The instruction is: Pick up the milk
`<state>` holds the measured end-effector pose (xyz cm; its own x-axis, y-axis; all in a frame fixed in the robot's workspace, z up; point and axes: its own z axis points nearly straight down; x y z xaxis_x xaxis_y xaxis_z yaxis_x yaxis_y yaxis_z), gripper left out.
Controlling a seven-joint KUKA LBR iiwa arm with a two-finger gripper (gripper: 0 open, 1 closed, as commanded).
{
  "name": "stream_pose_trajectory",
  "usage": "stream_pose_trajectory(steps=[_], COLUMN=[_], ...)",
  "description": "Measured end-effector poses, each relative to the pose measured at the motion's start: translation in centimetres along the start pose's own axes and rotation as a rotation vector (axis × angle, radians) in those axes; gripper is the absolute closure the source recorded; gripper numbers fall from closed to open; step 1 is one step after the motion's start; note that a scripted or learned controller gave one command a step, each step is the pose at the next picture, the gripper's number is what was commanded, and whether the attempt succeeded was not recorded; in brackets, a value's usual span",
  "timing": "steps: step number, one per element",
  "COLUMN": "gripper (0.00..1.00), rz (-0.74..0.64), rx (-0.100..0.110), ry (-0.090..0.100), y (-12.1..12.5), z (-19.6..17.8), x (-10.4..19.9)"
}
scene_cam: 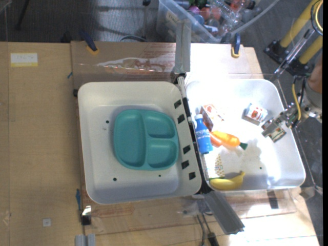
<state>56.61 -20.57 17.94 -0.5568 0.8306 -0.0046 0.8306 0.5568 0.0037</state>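
The milk (254,113), a small white carton with a red patch on one face, lies tilted on the floor of the right bin (287,160), in its far half and towards the right wall. It touches nothing else.

Well to its left a red and white carton (210,116) lies on its side. Just in front of that, a blue bottle (203,136) with a white cap lies along the bin's left wall. An orange carrot (226,139) with a green end lies beside the bottle, pointing right into the middle of the bin. A yellow banana (228,181) lies against the near wall. None of these sits between the milk and the right side of the bin, so the carton is open from above and from the right.

The left bin (92,152) holds a teal divided plate (145,139) at its centre. Both bins sit on a brown table (36,137). Beyond the table's far edge stands a clear tub (171,9) full of mixed small items.

The gripper (277,128) hangs over the right bin, just to the right of the milk and slightly nearer the camera, close to the bin's right wall and apart from the carton. It is small and blurred, so I cannot tell whether it is open or closed. The arm (306,19) comes in from the upper right, with cables trailing down beside it.
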Motion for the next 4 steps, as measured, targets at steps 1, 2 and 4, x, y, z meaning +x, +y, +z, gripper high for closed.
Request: stream_pose_trajectory(steps=[1,2,4], gripper=[1.0,1.0,1.0], rz=[0.036,0.182,0.468], rx=[-0.001,0.003,0.007], ry=[0.0,0.003,0.006], y=[9.1,3.6,12.0], z=[-6.7,-2.2,-0.6], x=[-0.9,7.4,24.8])
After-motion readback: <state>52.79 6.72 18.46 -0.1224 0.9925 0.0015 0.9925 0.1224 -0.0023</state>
